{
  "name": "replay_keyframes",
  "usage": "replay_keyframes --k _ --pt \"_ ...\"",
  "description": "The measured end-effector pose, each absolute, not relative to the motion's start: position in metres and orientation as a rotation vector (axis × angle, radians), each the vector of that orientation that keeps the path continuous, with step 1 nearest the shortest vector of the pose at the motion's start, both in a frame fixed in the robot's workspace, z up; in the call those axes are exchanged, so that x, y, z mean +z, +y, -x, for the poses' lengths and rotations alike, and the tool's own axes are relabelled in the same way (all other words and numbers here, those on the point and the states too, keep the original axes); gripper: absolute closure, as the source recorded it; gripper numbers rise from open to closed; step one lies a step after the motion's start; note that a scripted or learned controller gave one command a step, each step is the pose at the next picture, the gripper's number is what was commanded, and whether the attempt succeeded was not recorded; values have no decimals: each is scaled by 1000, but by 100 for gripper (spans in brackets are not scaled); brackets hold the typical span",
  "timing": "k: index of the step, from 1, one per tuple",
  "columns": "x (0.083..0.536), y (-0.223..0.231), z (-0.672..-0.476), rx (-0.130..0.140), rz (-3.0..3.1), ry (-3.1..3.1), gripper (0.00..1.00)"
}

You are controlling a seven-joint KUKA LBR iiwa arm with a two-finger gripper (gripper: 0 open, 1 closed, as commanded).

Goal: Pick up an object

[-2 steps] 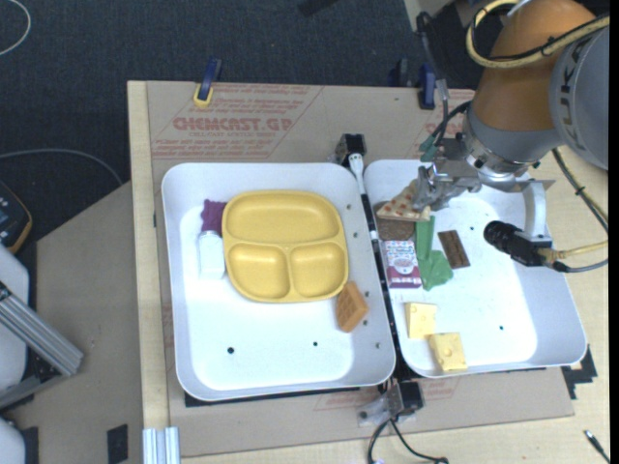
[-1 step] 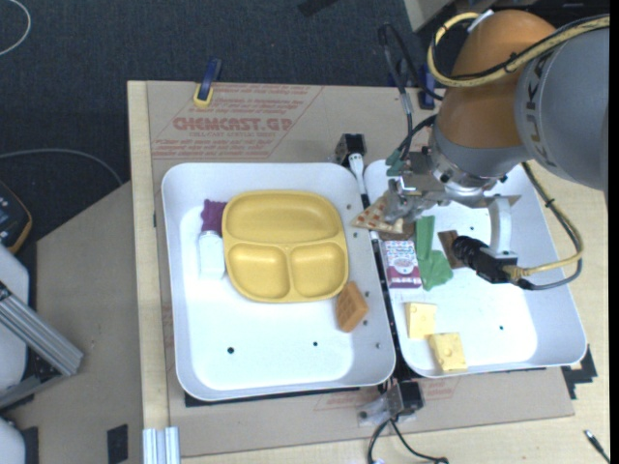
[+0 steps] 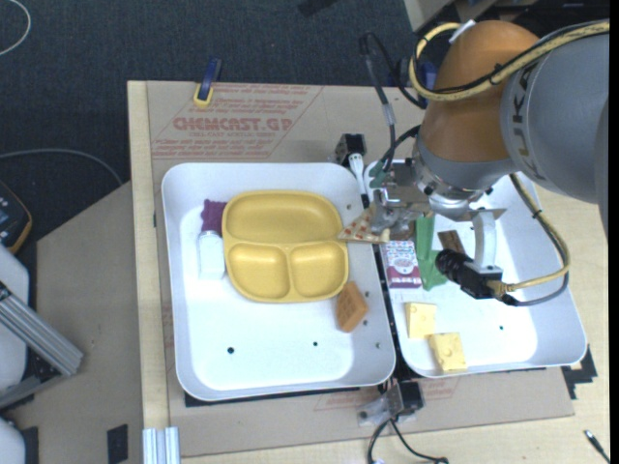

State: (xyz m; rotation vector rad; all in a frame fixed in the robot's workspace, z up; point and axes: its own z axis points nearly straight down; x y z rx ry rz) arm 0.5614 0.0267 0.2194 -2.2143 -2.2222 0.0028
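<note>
My gripper [image 3: 389,205] hangs under the orange wrist band, over the wall between the two bins. Just below it, a thin speckled tan piece [image 3: 360,228] points left toward the yellow divided tray [image 3: 285,245] in the left bin [image 3: 176,288]; I cannot tell if it is held. A purple item [image 3: 212,215] and a white bottle [image 3: 210,255] lie left of the tray, and a brown block [image 3: 351,307] sits at its lower right. The right bin [image 3: 542,329] holds a red-and-white packet [image 3: 398,259], a green item [image 3: 425,255] and two yellow blocks [image 3: 421,319] [image 3: 446,351].
The grey arm covers the upper part of the right bin. A black cable plug [image 3: 464,271] with a yellow cable hangs over that bin. Cardboard [image 3: 242,124] lies beneath the bins, with a yellow-and-blue clip [image 3: 206,87] at its far edge.
</note>
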Motion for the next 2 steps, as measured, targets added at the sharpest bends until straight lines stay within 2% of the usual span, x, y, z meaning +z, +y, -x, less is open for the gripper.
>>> replay_keyframes --k 1,2 --pt "235 30 -566 -4 2221 -2225 100" --pt "214 33 -561 5 2220 -2217 100"
